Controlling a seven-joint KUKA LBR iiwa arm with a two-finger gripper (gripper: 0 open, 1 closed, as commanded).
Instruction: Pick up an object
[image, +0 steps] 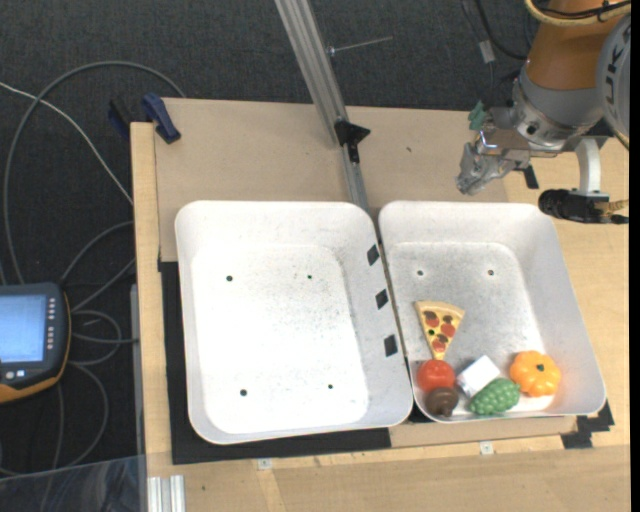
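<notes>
The gripper (473, 182) hangs above the bare wooden bench (260, 150), just behind the back rim of the right bin (560, 260). I cannot tell if it is spread or pressed together, and nothing is seen in it. The objects lie well apart from it, crowded in the front corner of this bin: a pizza slice (440, 327), a red tomato (435, 375), a brown piece (442, 401), a white block (477, 373), a green piece (495, 397) and an orange pumpkin (535, 373). The back half of the bin floor is free.
</notes>
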